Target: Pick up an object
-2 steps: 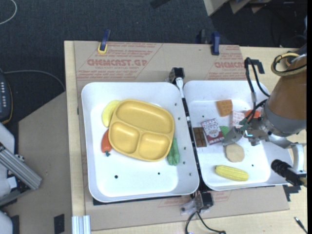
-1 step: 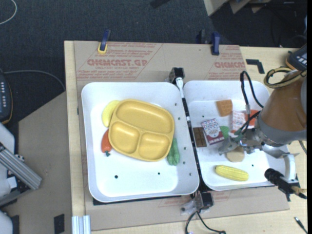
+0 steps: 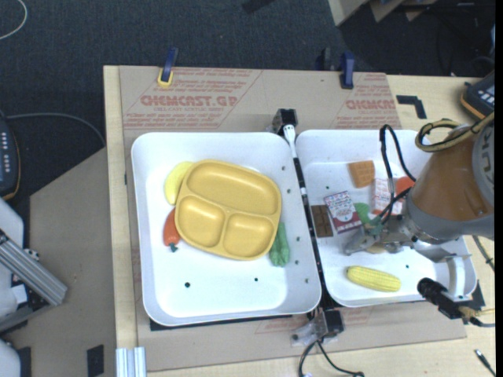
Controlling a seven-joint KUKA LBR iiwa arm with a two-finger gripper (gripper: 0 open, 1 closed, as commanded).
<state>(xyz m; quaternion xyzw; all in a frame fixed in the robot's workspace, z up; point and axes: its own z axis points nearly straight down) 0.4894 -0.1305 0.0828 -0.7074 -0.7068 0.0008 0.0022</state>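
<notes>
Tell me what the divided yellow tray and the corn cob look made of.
The divided tray looks like moulded plastic: one even yellow, smooth rounded compartment walls, a soft sheen. The corn cob in the right bin is probably a plastic toy: uniform yellow, glossy, regular kernel ridges. Rubber or foam can't be ruled out.

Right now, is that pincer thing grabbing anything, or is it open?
Pincer: down in the right bin among the small items, just above the corn cob; open or shut cannot be told, and no item is visibly held.
</notes>
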